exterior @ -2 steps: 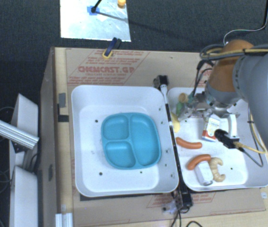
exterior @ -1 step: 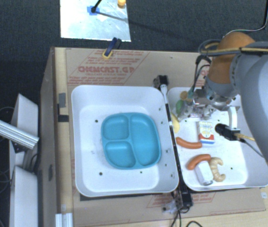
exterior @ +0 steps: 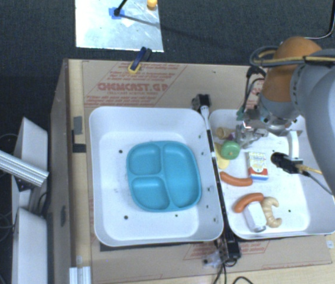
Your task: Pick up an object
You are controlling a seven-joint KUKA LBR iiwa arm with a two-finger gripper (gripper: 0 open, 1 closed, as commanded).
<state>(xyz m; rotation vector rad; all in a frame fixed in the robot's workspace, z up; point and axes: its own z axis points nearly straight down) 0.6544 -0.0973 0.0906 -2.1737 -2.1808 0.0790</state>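
Gripper (exterior: 245,136) hangs low over the upper left corner of the right bin (exterior: 318,215); whether it is spread or closed cannot be told. A green ball (exterior: 230,150) lies just below it in the frame, and a yellow piece (exterior: 221,132) lies just to its left by the bin wall. Lower down are a white and red carton (exterior: 257,163), an orange sausage (exterior: 236,179), a second sausage (exterior: 249,202), a beige curved piece (exterior: 272,212) and a pale cylinder (exterior: 253,218). A blue divided plate (exterior: 163,175) lies in the left bin (exterior: 111,135).
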